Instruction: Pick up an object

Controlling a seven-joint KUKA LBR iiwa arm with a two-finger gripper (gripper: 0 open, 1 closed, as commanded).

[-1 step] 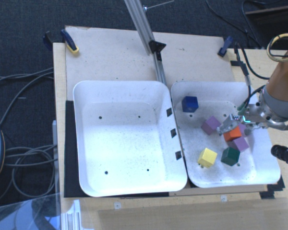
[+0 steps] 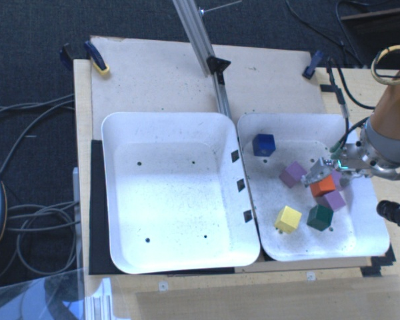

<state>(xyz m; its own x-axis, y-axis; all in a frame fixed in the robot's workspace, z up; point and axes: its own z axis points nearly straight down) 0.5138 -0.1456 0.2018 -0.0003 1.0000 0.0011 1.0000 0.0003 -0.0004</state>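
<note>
Writing: none that can be read on the blocks, the bins or the bench.
Yellow block [image 2: 288, 219]: nearest the front rim of the right bin [image 2: 280, 249], at about 7 o'clock on its floor, tilted, with bare floor around it.
Green block [image 2: 320, 217]: at 5 o'clock, just right of the yellow one, apart from it.
Light purple block [image 2: 336, 200]: touching the green block's upper right, near the bin's right rim.
Orange block [image 2: 322, 185]: at 3 o'clock, pressed against the light purple one and directly under the gripper tips.
Gripper [image 2: 319, 173]: low over the orange block; whether the pincer is released or clenched, I cannot tell.
Purple block [image 2: 293, 174]: mid-floor, just left of the gripper.
Blue block [image 2: 264, 145]: at 11 o'clock, alone near the far-left corner.
Arm [image 2: 385, 139]: comes in over the right rim at 3 o'clock.
Left bin [image 2: 120, 145]: wide bare floor, its right rim touching the right bin's.
Bench [image 2: 160, 72]: open board beyond both bins, with a slanted metal bar [image 2: 199, 32] at 12 o'clock.
</note>
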